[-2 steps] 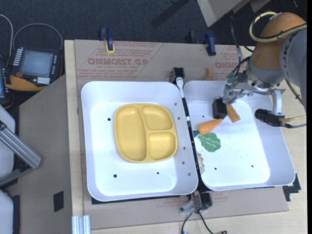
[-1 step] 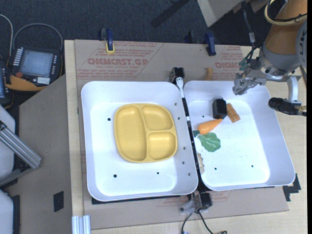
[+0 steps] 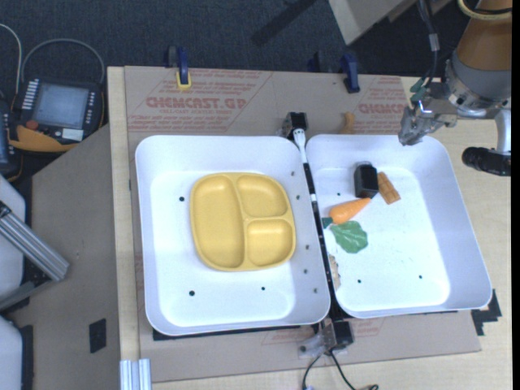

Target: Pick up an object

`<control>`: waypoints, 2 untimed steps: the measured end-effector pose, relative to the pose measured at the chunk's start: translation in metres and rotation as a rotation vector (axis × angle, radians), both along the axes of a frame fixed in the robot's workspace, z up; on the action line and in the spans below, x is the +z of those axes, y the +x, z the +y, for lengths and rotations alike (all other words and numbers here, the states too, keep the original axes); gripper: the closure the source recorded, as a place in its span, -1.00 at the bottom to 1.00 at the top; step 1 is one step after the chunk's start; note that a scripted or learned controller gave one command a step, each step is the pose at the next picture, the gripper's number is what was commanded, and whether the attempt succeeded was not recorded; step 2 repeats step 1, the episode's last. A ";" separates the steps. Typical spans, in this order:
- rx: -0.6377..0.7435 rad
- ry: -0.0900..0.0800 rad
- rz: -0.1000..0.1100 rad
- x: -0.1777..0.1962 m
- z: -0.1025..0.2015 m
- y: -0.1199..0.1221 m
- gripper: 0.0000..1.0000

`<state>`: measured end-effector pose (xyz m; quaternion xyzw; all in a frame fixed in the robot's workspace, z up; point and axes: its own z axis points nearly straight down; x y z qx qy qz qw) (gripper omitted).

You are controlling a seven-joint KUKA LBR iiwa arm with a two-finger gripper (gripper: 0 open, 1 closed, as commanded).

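Note:
In the right bin (image 3: 439,242) lie a carrot (image 3: 348,210) with a green leafy piece (image 3: 350,236) at its near end, a black block (image 3: 366,180) and a small brown piece (image 3: 387,188) beside it. My gripper (image 3: 411,133) hangs over the bin's far right corner, up and to the right of the black block. Nothing shows between its fingers.
The left bin (image 3: 162,242) holds a yellow divided plate (image 3: 242,219). A raised rim with a black clip (image 3: 296,123) separates the two bins. Blue clamps (image 3: 182,66) hold the cardboard sheet at the back. A pendant screen (image 3: 58,104) sits off the bench at left.

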<state>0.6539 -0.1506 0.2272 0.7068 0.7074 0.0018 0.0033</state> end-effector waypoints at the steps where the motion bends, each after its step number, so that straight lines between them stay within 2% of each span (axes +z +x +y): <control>1: 0.005 0.003 0.005 0.011 0.055 0.001 1.00; 2: 0.005 0.003 0.005 0.011 0.055 0.001 1.00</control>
